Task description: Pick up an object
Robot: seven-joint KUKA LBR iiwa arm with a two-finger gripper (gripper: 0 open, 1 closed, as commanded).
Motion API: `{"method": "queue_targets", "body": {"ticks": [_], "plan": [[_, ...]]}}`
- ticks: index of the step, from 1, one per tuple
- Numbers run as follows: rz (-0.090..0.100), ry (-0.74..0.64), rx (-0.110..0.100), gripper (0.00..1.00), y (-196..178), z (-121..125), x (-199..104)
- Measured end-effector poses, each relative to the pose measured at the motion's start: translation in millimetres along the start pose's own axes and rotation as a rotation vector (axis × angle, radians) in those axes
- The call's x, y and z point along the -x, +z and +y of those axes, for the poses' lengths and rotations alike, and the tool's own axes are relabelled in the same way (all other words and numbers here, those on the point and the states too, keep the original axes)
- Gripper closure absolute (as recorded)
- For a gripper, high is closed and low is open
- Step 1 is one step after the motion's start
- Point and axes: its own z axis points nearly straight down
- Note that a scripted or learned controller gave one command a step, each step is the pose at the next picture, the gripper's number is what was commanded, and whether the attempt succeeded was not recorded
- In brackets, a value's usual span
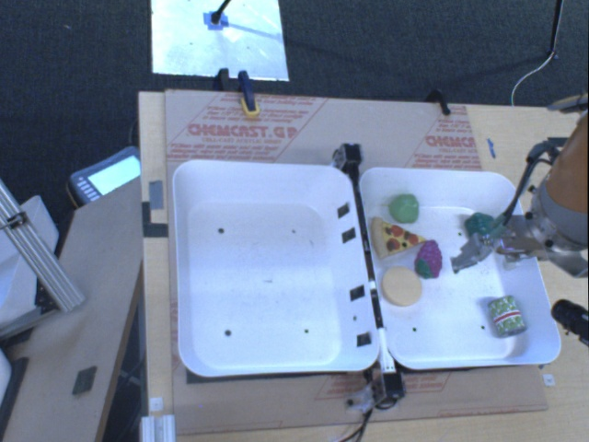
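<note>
- Can (505, 316) sits nearest the camera, in the front right corner of the right bin (460, 355); green, white and red wrap, and its long axis seems to run near to far with a slight lean. It is well apart from the gripper.
- Cookie (402, 286): tan disc, flat, front left of the right bin near the divider; round, so no heading.
- Grapes (428, 260): purple cluster, just behind and right of the cookie, long axis roughly near to far, touching or nearly touching the pizza tip.
- Pizza (396, 238): wedge, crust end toward the divider, tip pointing right at the grapes; long axis left to right.
- Ball (403, 207): green, behind the pizza, near the back wall.
- Teal lump (479, 222): just behind the gripper; shape unclear.
- Gripper (463, 258): over the right bin, just right of the grapes, pointing left and toward the camera; cannot tell whether it is released or clenched, and nothing is seen held in it.
- Arm (563, 201) enters from the right.
- Left bin (267, 274): white, beside the right bin.
</note>
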Motion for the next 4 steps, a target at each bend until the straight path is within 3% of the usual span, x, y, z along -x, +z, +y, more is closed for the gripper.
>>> {"method": "queue_targets", "body": {"ticks": [1,2,3,4], "plan": [[-0.007,-0.001,0.02,0.0,-200.7,-4.6,23.9],[-0.003,-0.007,0.007,1.0,-202.6,-4.2,22.4],[0.004,-0.007,-0.01,1.0,-94.5,-6.0,-46.7],[0.003,-0.013,0.005,1.0,-125.3,27.5,-161.5]]}}
